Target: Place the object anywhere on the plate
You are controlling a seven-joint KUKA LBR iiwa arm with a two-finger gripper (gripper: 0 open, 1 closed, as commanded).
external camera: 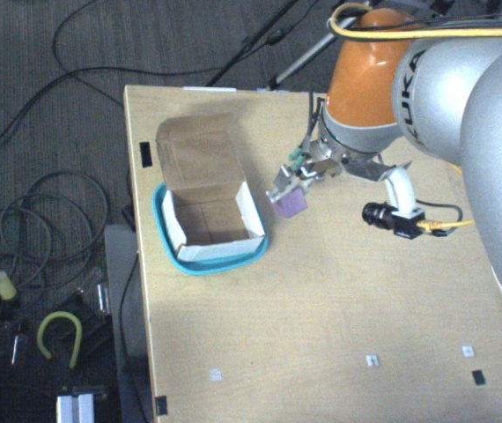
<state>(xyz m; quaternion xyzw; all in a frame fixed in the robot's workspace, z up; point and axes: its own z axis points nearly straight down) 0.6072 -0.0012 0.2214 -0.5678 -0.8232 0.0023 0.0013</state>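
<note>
Camera view | end effector (288, 186) grips purple object (291, 204) | open cardboard box (209, 203) covers blue plate (170, 246) beside it

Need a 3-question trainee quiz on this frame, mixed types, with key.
1. True or false: the purple object lies on the blue plate.
2. Multiple choice: what stands on the blue plate? A) an open cardboard box B) a green mug C) a stack of bowls
3. Fill in: the pincer is just to the ____ of the box in the camera view.

Key
1. False. The purple object is at the pincer tip over the bare wooden bench, beside the plate.
2. A. The box's flaps are open, and the plate rim shows around its lower end.
3. Right.
</note>
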